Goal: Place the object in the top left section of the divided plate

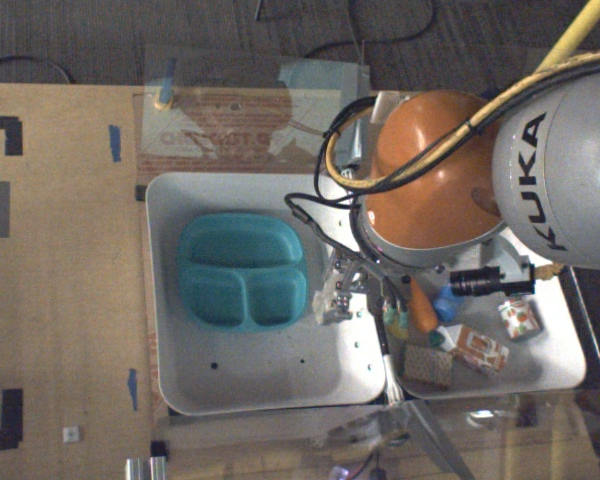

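Left bin (170,298): teal divided plate (242,271) sits flat in its upper-left part, one long section across the top, two smaller ones below. All three sections look bare. Nothing else in that bin except a few dark specks on the floor.

Gripper (337,296) hangs just right of the plate, near the wall between the bins, close above the bin floor. It's a cluttered metallic shape under the wrist from this angle, so can't tell whether it's open, closed, or gripping anything. Nothing visibly clamped in it.

Right bin (570,363): loose items bunched at its near-left end, partly hidden by the orange band (430,173) and grey arm. Visible: an orange carrot-like piece (421,308), a blue piece (446,303), a brown textured block (429,364), two small white-and-red printed packs (480,348) (519,318).

Which one is the task object — can't say; none is on the plate, so my read is the place step isn't done. Arm comes in from the right and covers most of the right bin, so anything under it is unknown.
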Robot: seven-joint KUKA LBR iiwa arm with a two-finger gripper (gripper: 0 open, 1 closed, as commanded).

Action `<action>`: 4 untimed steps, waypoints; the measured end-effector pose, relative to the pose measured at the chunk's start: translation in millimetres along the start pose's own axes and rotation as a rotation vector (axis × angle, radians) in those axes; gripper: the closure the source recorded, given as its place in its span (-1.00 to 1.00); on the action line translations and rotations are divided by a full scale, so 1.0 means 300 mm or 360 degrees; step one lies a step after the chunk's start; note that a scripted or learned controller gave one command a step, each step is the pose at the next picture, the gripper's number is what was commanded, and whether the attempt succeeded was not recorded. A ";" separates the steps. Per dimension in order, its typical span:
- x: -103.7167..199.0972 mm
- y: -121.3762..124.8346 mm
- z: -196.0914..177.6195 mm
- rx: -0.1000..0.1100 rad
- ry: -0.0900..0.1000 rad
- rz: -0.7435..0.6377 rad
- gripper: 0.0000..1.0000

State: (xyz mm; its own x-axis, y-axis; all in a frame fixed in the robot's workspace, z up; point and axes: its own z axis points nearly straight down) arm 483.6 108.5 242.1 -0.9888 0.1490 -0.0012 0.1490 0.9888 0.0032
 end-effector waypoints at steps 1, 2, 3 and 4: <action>0.032 0.133 0.146 0.0005 0.0006 -0.0048 1.00; 0.063 0.328 0.236 0.0005 0.0007 -0.0254 1.00; -0.181 0.263 -0.640 0.0003 0.0000 -0.0286 1.00; -0.013 0.319 -0.228 0.0002 0.0004 -0.0513 1.00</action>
